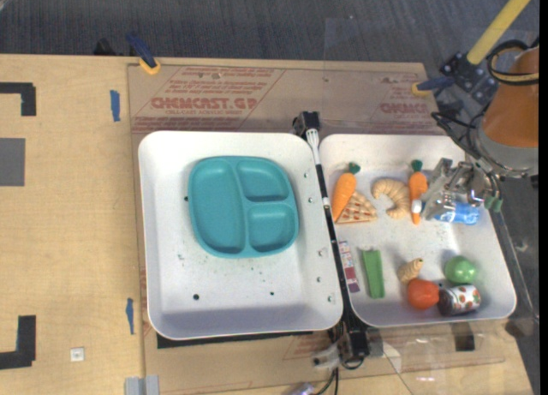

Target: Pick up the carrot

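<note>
Teal plate [242, 206], croissant [393, 194], tomato [421, 294]

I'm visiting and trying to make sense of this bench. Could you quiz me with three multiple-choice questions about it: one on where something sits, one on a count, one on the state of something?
1. Where is the teal plate?
A. In the left bin
B. In the right bin
C. On the cardboard behind the bins

2. How many carrots lie in the right bin?
A. None
B. One
C. Two

3. How does the waffle piece lie?
A. Alone in a corner
B. Against the left carrot
C. On the teal plate

Answers:
1 A: the teal plate rests in the left bin.
2 C: a left carrot and a right carrot both lie in the right bin.
3 B: the waffle piece touches the left carrot's lower end.
</note>
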